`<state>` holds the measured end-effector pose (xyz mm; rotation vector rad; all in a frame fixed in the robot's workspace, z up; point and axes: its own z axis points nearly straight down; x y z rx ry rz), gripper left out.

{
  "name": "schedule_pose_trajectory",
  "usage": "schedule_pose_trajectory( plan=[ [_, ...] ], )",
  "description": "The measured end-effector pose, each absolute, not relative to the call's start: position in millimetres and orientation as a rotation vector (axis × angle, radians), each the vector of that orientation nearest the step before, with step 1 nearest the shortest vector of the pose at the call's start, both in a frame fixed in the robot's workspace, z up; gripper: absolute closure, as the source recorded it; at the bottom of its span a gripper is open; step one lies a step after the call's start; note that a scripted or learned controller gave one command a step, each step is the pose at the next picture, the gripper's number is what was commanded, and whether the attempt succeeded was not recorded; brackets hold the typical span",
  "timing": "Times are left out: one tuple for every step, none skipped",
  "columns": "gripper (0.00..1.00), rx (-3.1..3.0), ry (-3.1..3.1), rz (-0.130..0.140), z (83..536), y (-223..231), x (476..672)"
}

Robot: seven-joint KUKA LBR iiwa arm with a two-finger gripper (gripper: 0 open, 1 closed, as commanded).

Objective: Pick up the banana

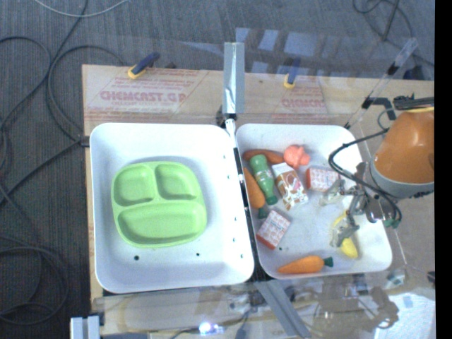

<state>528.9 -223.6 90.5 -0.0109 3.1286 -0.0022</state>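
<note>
The banana (348, 244) is small and yellow and lies near the front right corner of the right bin (311, 135). Its upper end is partly covered by the arm's metal parts. My gripper (358, 214) hangs from the orange-banded wrist at the right edge of the bin, directly over the banana's upper end. Whether it touches the banana is unclear from this angle.
The right bin also holds a carrot (305, 264) at the front, a red box (274, 228), a snack packet (290, 188), a green bottle (263, 177), a pink toy (297, 155) and a red-white box (322, 179). A green divided plate (159, 203) lies in the left bin (106, 260).
</note>
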Motion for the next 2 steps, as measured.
schedule_pose_trajectory(
  plan=[
    [0.00,0.001,3.130,-0.001,90.4,-223.5,529.8],
    [0.00,-0.002,3.128,-0.001,90.5,-223.5,529.6]
  ],
)
